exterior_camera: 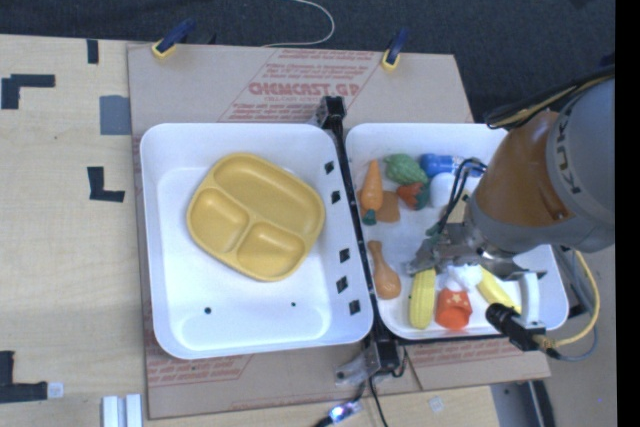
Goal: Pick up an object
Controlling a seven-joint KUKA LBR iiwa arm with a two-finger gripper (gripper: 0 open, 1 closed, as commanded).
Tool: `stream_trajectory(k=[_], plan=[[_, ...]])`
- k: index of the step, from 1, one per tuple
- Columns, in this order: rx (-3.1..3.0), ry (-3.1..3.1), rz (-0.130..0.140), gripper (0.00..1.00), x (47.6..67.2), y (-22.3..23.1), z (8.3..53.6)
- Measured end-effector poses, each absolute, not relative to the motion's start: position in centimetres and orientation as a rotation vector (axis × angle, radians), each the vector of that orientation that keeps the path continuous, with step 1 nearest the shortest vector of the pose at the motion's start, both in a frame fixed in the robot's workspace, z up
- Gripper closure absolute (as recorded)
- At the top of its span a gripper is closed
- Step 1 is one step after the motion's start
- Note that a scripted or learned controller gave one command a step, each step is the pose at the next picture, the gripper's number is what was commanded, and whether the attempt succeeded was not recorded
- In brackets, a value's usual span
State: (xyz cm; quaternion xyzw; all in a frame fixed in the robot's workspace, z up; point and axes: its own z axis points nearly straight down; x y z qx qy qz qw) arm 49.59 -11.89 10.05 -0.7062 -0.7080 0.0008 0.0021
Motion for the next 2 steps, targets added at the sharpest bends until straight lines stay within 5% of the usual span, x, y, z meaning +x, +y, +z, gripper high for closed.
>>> stream_trajectory(k=[2], plan=[[-2.219, -2.224, 0.000, 1.00, 49.1, -12.5, 19.6]])
